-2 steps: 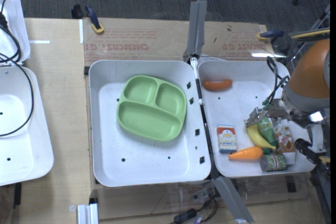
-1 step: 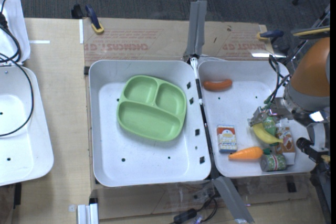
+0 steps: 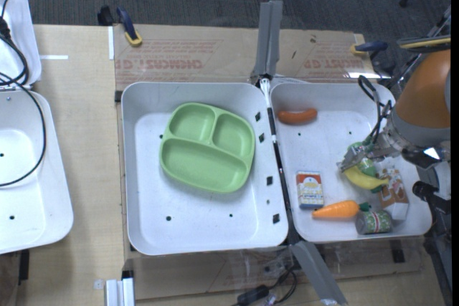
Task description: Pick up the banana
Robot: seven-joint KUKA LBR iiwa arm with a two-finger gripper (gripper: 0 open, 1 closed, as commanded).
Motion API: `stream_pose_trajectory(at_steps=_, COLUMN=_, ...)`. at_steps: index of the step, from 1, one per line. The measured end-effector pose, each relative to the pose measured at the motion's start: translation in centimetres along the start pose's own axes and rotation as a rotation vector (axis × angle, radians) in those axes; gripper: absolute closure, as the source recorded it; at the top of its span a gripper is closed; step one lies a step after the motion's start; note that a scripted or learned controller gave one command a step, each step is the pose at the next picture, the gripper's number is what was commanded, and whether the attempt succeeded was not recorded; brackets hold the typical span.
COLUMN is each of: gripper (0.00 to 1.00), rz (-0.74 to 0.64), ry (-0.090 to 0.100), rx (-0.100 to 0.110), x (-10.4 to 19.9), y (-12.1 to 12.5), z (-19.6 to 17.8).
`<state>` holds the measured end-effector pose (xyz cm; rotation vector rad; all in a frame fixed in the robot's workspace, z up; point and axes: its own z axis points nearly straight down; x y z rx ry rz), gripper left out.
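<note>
Gripper (image 3: pixel 358 156) is hovering over the banana (image 3: pixel 364 179) in the right bin (image 3: pixel 326 229); approach step. Jaw state: cannot tell. Next: closing squarely on the fruit.

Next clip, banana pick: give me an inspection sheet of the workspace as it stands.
Surface: two white bins side by side, left bin and right bin.
Job's things: banana in the right bin, near its right side.
Clutter: green divided plate in the left bin; sausage, small carton, carrot and can in the right bin.
Grippers: gripper low over the banana; finger state unclear.
Cables: black cable at far left.
Surroundings: cardboard sheet behind the bins.
</note>
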<state>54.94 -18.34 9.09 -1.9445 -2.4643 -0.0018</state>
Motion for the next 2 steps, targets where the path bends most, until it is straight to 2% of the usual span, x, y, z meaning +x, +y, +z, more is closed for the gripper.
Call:
stream_pose_trajectory(at_steps=1, gripper=1.00, rz=0.413, ry=-0.004, rx=0.001, x=2.3, y=2.0, z=-8.6)
stream_pose_trajectory(at_steps=2, gripper=1.00, rz=0.374, ry=-0.005, rx=0.000, x=3.3, y=12.0, z=-14.4)
